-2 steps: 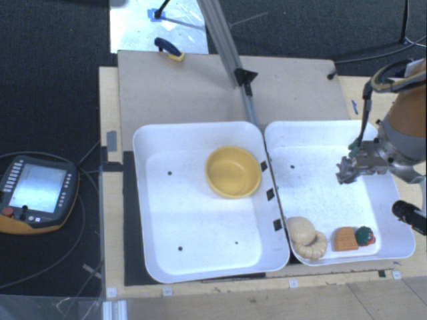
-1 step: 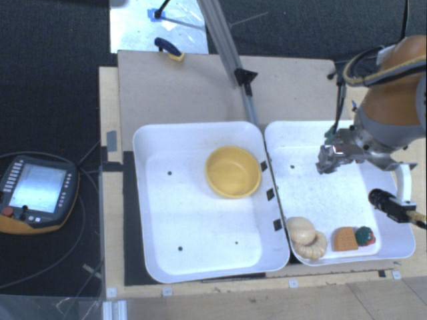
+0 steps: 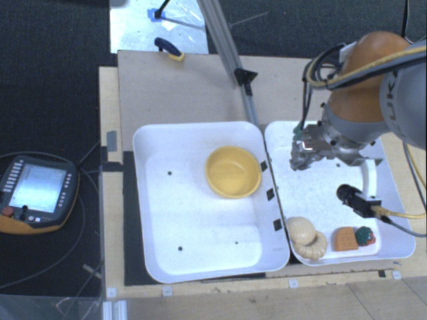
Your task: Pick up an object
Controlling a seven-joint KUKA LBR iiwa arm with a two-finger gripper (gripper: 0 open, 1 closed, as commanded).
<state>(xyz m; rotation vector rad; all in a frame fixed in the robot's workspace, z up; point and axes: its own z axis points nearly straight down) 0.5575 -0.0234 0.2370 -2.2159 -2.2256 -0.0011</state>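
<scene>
The beige shell-shaped toy (image 3: 305,237) sits in the near corner of the right bin (image 3: 400,245), touching the rim, with an orange block (image 3: 345,239) just beside it. The pincer (image 3: 301,156) hangs over that bin's far end, holding nothing; open or closed, can't tell. The glossy yellow bowl (image 3: 233,172) sits in the left bin (image 3: 160,245).

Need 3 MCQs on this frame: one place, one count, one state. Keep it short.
1. Where is the yellow bowl?
A left bin
B right bin
C bare bench

2. How many white bins are on the bench?
A one
B two
C three

3. How does the bowl sit?
A upside down
B on its side
C upright, open side up

Key: 1 A, it rests in the left bin. 2 B, the left bin and the right bin lie side by side. 3 C, its hollow inside faces the camera.
</scene>
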